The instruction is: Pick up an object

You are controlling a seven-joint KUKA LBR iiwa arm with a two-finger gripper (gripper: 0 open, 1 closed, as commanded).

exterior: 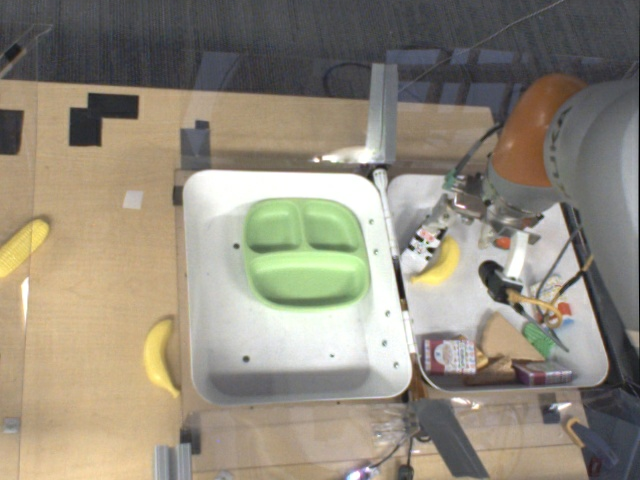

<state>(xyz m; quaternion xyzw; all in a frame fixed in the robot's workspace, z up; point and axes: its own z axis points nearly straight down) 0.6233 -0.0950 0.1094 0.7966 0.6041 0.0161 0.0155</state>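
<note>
My gripper hangs low over the upper middle of the right bin, below the arm's orange band. Just under and left of it lies a small white object with black and red marks. A yellow banana lies right beside that object. From this view I cannot see anything held by the gripper. Along the bin's front wall sit a dark red carton, a brown cardboard piece, a green stick-like item and a flat maroon box.
The left bin holds a green divided plate. Outside the bins, a second banana and a yellow corn-like toy lie on the wooden bench. A metal post stands behind the wall between the bins.
</note>
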